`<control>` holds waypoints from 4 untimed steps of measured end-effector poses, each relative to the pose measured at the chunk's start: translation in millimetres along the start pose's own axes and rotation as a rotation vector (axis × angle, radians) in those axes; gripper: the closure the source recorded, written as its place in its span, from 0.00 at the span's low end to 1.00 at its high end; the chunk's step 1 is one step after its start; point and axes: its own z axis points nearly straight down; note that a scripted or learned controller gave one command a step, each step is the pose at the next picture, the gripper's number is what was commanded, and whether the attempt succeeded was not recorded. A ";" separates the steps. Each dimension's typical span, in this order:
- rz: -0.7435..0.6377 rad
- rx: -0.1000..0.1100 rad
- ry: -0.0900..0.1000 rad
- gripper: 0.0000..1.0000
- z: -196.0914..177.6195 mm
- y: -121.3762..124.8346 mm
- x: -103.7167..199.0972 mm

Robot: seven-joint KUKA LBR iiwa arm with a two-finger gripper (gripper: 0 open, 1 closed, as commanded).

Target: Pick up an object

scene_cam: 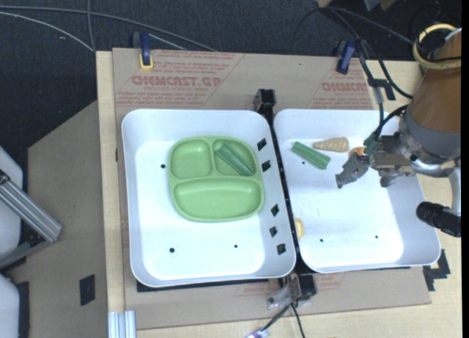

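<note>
gripper [355, 170]: over right bin [352, 252], far-right part, fingers look slightly apart, nothing between them
green stick [311, 155]: right bin, far side, left of gripper, near it
tan cone [331, 144]: just beside green stick, far-right of it
green divided plate [215, 179]: left bin [198, 256], green piece [234, 158] in its far-right compartment

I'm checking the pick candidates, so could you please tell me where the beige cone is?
The beige cone lies in the right bin, near its far wall, just right of the green stick and left of the pincer.
</note>
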 end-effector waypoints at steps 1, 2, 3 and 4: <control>-0.003 -0.013 -0.002 0.00 -6.2 2.3 0.2; -0.002 -0.006 0.000 0.00 57.4 1.8 -0.6; -0.002 -0.008 -0.001 0.00 107.6 10.8 -4.6; -0.002 -0.007 0.000 0.00 160.8 10.3 -3.9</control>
